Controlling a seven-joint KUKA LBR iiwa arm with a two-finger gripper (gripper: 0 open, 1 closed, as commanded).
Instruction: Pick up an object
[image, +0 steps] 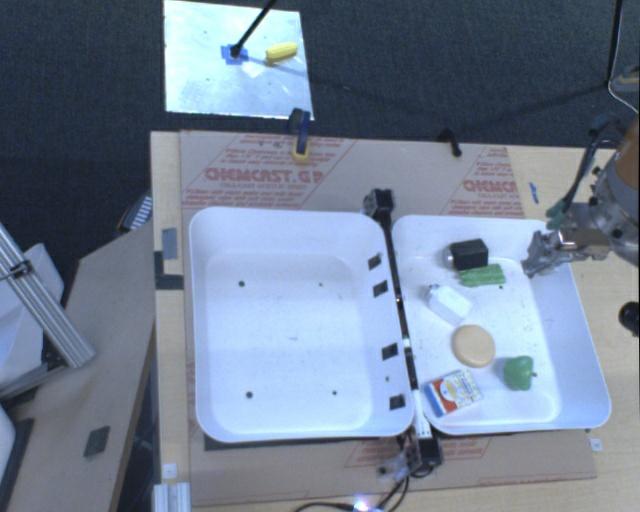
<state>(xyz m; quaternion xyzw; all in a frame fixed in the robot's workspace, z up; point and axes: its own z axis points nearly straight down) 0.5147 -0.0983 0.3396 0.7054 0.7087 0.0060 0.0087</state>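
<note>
- Hovering over the far right rim of the right bin (585, 340), the tool (540, 252) shows at the end of the grey arm reaching in from the right; whether it is spread or pressed together cannot be told, and nothing shows in it.
- Nearest the tool lies a green block (482, 276), its long axis running left to right, one end pointing toward the tool.
- Touching the green block on its far side is a black box (468, 252), also lying roughly left to right.
- Left of these, a small white piece (448, 301) lies at a slant, close to the divider between the bins.
- Nearer the camera sits a round tan disc (473, 346), with no clear long axis.
- Right of the disc is a green pepper-like toy (518, 373), stem side toward the near right.
- At the near left corner of this bin a small printed carton (455, 392) lies flat, tilted.
- Beside it to the left, the left bin (290, 330) rests on the surface (330, 165).
</note>
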